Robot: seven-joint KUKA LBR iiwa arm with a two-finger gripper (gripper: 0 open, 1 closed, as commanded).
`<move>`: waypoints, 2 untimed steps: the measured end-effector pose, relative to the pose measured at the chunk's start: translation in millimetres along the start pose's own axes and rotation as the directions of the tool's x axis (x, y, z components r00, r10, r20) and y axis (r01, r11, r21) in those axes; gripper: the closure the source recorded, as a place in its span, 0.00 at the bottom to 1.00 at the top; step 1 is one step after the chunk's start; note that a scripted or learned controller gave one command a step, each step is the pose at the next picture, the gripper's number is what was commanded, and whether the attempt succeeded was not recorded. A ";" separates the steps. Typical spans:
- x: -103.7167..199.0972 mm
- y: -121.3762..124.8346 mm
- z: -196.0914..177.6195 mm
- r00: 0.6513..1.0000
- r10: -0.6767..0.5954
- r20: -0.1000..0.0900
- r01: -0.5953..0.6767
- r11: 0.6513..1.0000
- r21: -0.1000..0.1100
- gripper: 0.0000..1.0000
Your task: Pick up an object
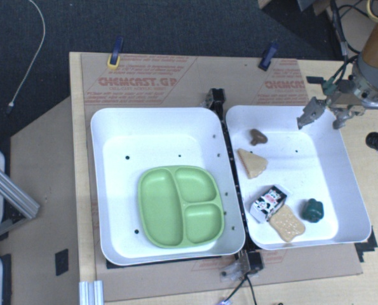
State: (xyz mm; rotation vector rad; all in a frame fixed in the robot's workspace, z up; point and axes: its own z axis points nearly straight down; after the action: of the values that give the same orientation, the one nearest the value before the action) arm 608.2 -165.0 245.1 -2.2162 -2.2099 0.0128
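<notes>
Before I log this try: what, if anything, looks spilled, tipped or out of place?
Nothing stands out. The green tray lies flat in the left bin; the small items, including the black-and-white carton, sit apart in the right bin. The open hand hovers above.

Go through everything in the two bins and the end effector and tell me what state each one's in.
End effector: open, holding nothing, over right bin's far edge.
Green tray: flat in left bin, compartments bare.
Brown piece: lying loose.
Tan wedge: lying flat.
Black-and-white carton: on its side, touching cracker.
Dark green object: resting apart.
</notes>
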 end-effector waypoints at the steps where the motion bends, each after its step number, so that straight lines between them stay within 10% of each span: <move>1: 0.6 2.3 -8.1 1.000 -0.003 0.003 0.003 1.000 -0.014 0.00; 2: -3.8 10.7 41.0 1.000 -0.003 0.002 0.003 1.000 -0.009 0.00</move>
State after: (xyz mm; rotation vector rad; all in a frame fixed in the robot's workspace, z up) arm 618.3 -168.8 203.9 -2.2186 -2.2182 0.0050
